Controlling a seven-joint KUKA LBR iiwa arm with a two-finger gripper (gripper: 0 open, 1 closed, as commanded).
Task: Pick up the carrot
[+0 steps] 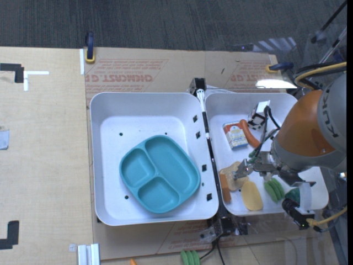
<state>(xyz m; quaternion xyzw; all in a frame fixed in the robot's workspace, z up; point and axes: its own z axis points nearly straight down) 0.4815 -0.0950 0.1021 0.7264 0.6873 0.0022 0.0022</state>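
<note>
Cardboard-covered bench, two white bins side by side. Left bin (105, 148) holds a teal divided plate (160, 173), open floor around it. Right bin (220, 106) crowded: carrot (251, 134) beside a small packet (236, 136), near the back. Gripper (242, 171) low over the front items, fingers spread, grasping nothing.

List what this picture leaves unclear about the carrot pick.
- Carrot in the right bin: its lower end is hidden by the arm.
- Gripper: too small and dark to tell its state or whether it touches the items below.
- Green item: partly covered by the arm, identity unclear.
</note>
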